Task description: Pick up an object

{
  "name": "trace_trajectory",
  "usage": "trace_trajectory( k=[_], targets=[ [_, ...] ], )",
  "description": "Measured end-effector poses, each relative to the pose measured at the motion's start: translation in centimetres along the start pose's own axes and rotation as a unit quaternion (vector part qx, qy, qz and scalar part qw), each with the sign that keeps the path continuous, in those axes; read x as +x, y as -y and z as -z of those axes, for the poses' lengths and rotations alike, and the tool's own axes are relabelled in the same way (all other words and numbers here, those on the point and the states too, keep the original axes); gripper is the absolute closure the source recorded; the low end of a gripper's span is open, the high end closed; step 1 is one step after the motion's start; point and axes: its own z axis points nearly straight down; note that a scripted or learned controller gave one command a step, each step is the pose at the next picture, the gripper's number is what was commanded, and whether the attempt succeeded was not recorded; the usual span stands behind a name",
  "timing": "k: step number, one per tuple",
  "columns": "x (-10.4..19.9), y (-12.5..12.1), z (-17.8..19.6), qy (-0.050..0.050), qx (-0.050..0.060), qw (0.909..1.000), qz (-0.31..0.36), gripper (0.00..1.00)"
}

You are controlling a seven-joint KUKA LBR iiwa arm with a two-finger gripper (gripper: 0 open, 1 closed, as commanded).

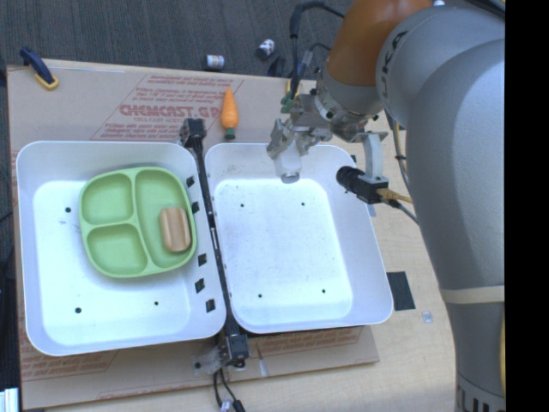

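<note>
A green divided plate (111, 230) lies in the left bin (51, 316). A tan, bread-like block (174, 228) rests in the plate's right compartment. My gripper (287, 154) hangs over the far edge of the right bin (360, 264), well to the right of the plate. Nothing shows between its fingers. An orange carrot-like piece (229, 110) lies on the cardboard beyond the bins.
Black clamps (194, 132) run along the seam between the two bins. A black fitting (358, 184) juts over the right bin's far right rim. Small metal parts (214, 60) and a blue-yellow tool (39, 65) lie at the bench's far side.
</note>
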Motion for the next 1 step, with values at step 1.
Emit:
trace_trajectory(
  k=[1],
  targets=[
    [1.73,7.24,-3.29,0.001,0.005,1.0000,-0.001,1.00]
  ],
)
